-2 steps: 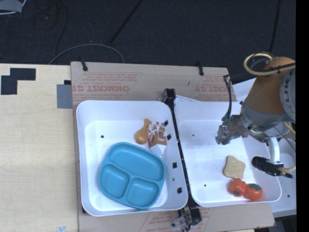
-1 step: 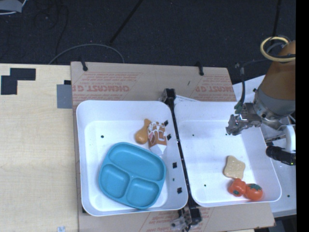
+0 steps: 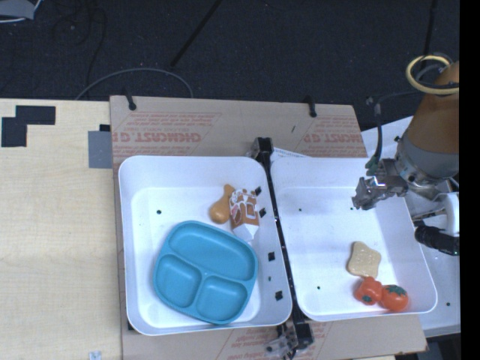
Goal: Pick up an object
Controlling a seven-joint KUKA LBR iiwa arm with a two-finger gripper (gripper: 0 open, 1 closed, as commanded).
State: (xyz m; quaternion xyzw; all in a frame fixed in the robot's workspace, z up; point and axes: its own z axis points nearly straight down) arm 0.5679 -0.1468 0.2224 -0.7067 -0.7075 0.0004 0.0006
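Note:
My gripper (image 3: pixel 366 195) hangs over the far right part of the right bin (image 3: pixel 322 231), with the grey and orange arm (image 3: pixel 431 137) behind it at the right edge. A tan toast slice (image 3: pixel 364 260) lies in the near right part of that bin, below the gripper and apart from it. Two red-orange tomatoes (image 3: pixel 382 294) lie just in front of the toast. In the left bin (image 3: pixel 139 201) a tan drumstick (image 3: pixel 221 205) and a white and brown packet (image 3: pixel 244 208) lie side by side.
A blue divided plate (image 3: pixel 205 271) takes up the near half of the left bin. A black divider (image 3: pixel 274 231) runs between the two bins. Brown cardboard (image 3: pixel 225 130) lies under both bins, and a wooden benchtop (image 3: pixel 52 231) stretches to the left.

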